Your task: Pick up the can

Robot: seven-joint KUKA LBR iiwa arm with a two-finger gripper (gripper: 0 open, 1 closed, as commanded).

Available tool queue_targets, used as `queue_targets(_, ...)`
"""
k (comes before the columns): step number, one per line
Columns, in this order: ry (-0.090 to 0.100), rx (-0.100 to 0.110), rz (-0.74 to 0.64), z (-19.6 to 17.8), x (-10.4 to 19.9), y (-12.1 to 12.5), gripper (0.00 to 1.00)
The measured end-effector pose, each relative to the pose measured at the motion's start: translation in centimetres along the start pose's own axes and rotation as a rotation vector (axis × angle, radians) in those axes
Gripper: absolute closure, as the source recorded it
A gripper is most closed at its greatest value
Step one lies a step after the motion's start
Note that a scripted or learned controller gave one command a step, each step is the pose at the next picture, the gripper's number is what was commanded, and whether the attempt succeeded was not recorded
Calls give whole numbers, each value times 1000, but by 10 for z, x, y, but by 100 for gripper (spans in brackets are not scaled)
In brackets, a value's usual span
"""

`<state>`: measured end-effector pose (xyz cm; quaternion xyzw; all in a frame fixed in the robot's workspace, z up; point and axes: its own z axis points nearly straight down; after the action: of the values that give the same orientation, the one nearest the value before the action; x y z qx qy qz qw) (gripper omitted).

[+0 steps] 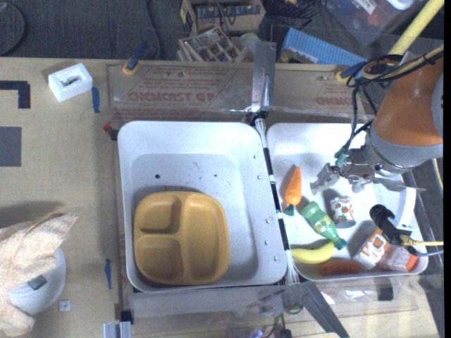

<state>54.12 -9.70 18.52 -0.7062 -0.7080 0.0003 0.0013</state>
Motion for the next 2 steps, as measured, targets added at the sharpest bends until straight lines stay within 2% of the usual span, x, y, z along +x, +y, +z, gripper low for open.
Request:
queue_targets(1, -2, -10, 78, 97, -51, 7, 0)
queue_targets(2, -2, -13, 81, 86, -52, 8, 100)
